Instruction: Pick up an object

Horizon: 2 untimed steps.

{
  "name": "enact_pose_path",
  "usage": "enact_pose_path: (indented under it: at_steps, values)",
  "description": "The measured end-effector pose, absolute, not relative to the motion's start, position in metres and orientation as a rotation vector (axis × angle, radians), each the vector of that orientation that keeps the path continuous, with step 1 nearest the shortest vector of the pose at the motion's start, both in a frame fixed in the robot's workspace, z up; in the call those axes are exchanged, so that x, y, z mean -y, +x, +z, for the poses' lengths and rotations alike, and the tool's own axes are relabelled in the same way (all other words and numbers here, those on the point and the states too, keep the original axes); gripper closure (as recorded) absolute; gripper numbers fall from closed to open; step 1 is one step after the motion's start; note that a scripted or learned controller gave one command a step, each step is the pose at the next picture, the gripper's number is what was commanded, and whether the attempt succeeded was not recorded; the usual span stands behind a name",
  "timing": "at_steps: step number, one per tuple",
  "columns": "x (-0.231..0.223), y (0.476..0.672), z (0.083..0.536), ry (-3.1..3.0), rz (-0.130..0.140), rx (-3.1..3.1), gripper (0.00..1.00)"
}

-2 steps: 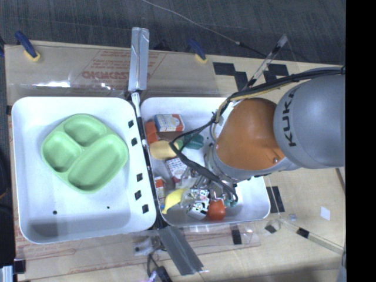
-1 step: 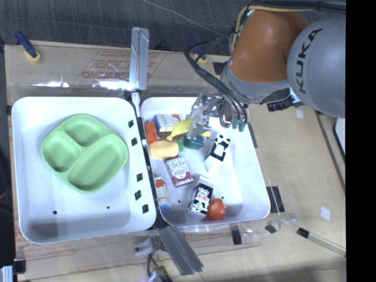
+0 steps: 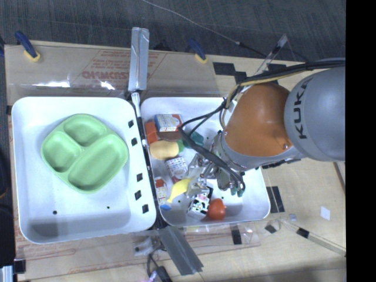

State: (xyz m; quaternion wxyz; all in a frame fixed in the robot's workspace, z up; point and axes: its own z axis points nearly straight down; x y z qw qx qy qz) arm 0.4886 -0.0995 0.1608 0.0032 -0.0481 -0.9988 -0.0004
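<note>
My gripper reaches down into the right bin, among a heap of small objects. Just below it lie a red tomato-like ball and a black-and-white patterned piece. A yellow banana-shaped toy lies to its left. Farther back are a pale yellow bun-shaped object, a small printed box and a white wrapped packet. The orange and grey wrist covers much of the bin, and the fingers are too cluttered to read.
The left bin holds a green divided plate. A grey divider bar stands between the bins at the back. Blue clamps sit on the bench's far edge. Cables trail from the wrist over the right bin.
</note>
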Motion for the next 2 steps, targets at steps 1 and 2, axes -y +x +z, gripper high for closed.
enact_pose_path:
  at_steps: [1,2]
  values:
    - [0.099,0.490,0.162,-0.150,-0.001,3.136,0.00]
    - [0.091,0.493,0.101,-0.525,-0.002,3.109,0.00]
